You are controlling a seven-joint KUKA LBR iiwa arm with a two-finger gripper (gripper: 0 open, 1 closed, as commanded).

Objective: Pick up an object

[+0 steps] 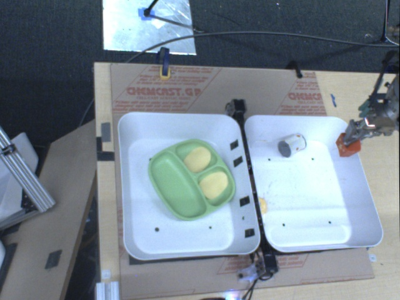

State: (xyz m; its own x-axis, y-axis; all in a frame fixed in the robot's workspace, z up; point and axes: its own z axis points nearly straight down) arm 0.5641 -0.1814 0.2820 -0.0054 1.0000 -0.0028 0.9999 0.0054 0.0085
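Two shallow white bins sit side by side on the bench, and the objects are spread between them in a way that gives the arm separate, uncrowded targets. In the left bin (pixel 134 167) a green divided plate (pixel 178 189) lies flat at a slant, with a pale yellow rounded item (pixel 199 159) in one small compartment and another yellow item (pixel 214 183) in the one next to it (they may be toy food, but it is hard to say). The right bin (pixel 337 211) holds a small white and grey cylinder (pixel 291 145) lying on its side near the far wall, well apart from everything else, which probably makes it the easiest thing to take. A small yellowish scrap (pixel 263 204) lies against that bin's left wall. The gripper (pixel 361 130) hangs at the right bin's right rim, just above a small orange-red object (pixel 348 145) perched on that edge; whether its fingers have closed on the object or merely stand beside it cannot be made out at this size, so the pick-up cannot be judged done.
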